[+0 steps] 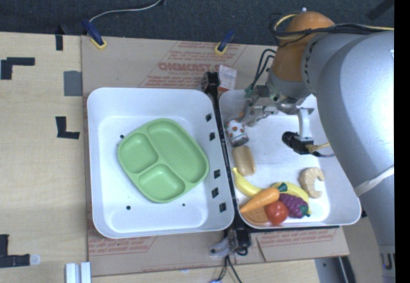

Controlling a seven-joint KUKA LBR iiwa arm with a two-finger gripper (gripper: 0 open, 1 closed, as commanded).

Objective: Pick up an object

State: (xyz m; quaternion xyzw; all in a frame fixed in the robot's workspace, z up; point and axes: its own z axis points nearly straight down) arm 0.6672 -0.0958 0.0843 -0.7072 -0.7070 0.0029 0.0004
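My gripper (245, 118) is low over the upper left part of the right bin (333, 211), reaching in from the grey arm with the orange band. Just at its tip lies a small white object with red spots (235, 129), close to the bin's left wall; whether the two touch is unclear. Below it lies a tan bread roll (243, 161). Along the bin's near edge sit a banana (246, 183), a carrot (261, 198), a red tomato (276, 212), purple grapes (294, 204) and a croissant (312, 181).
The left bin (102, 115) holds a green divided plate (163, 159). A black clip rail (218, 147) runs between the two bins. The arm's bulky grey body covers the right side of the right bin.
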